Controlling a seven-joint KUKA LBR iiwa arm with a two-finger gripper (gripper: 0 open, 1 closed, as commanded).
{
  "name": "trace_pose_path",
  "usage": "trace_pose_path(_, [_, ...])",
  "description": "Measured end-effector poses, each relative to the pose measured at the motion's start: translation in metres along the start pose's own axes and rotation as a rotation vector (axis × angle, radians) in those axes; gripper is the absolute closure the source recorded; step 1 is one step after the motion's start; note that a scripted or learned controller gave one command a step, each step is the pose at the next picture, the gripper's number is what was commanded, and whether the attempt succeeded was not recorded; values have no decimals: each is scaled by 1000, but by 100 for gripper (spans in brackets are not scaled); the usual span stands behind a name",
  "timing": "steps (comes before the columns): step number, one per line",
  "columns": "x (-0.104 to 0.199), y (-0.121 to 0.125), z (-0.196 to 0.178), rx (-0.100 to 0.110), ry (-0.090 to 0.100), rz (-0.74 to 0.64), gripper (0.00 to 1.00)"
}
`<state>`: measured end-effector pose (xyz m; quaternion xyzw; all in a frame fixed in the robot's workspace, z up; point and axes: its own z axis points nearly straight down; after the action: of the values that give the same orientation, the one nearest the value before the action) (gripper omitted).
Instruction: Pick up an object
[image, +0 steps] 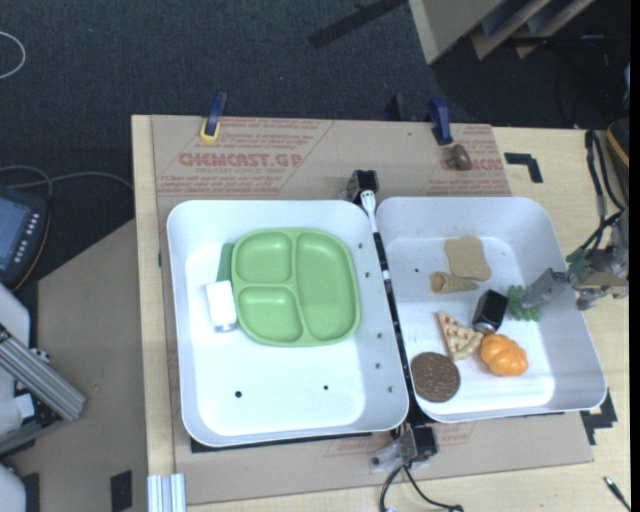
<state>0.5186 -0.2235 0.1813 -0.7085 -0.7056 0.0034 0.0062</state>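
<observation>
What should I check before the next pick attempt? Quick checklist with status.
1. Gripper over the right bin: ok, at its right side.
2. Anything held: cannot tell.
3. Nearest target: green piece beside the gripper: ok.
4. Clutter: black object, pizza slice and orange item sit close together: not ok.
5. Brown cookie apart from the wall: ok.
6. Green tray in the left bin, out of the way: ok.

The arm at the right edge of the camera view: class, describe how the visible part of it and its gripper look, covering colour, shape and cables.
Little of it is in frame. The gripper is a small grey, blocky metal piece that narrows toward its tip. Behind it sits a pale grey and beige wrist section, boxy and cluttered with small fittings. Thin dark cables loop above it along the edge. No markings are legible at this size.
</observation>
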Motion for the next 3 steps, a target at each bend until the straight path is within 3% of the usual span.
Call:
trace_pose_path(1, [0, 3, -8, -14, -4, -4, 0])
trace_pose_path(2, [6, -3, 39, -8, -1, -4, 0])
trace_pose_path(3, [7, 1, 84, -18, 3, -5, 0])
